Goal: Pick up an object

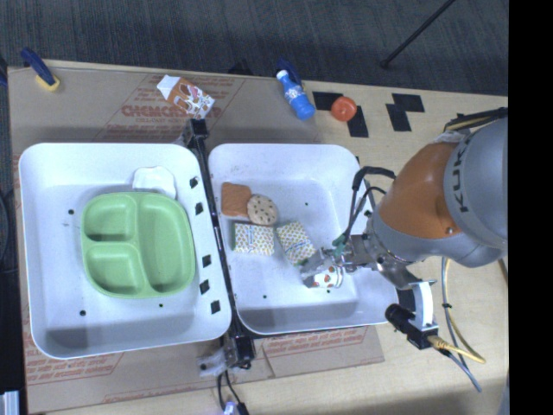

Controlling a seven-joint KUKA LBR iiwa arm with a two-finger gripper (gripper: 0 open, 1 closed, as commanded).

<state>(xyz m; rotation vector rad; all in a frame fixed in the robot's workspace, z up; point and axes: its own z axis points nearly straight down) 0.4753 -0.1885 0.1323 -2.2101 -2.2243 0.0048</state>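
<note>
The arm (449,201) is reaching in from the right and is hanging over the right bin (285,158), with the gripper (339,258) sitting low at the bin's right side. Directly at the gripper is lying a small round object (325,277), white with red marks; whether the gripper is touching it or clamping it cannot be told. The object is resting on the bin floor near the front right corner, just beside a patterned packet (295,240). As a judgement, it is looking light and compact, possibly with a smooth curved surface that could be slipping out of a two-finger pinch; the hold is best taken across its widest part, with the gripper coming straight down. A second patterned packet (254,238) is lying to the left of the first; both are flat, rectangular, probably soft wrapped items that would be crumpling under pressure. Further back are lying a tan square piece (234,199), resembling toast, and a round speckled cookie (262,209), touching each other; both are looking stiff, thin and hard to lift from a flat floor. The left bin (39,232) is holding a pale green divided plate (138,242), smooth moulded plastic with three compartments, and a small white object (155,179) behind it. Both bins are shallow, white and glossy.
</note>
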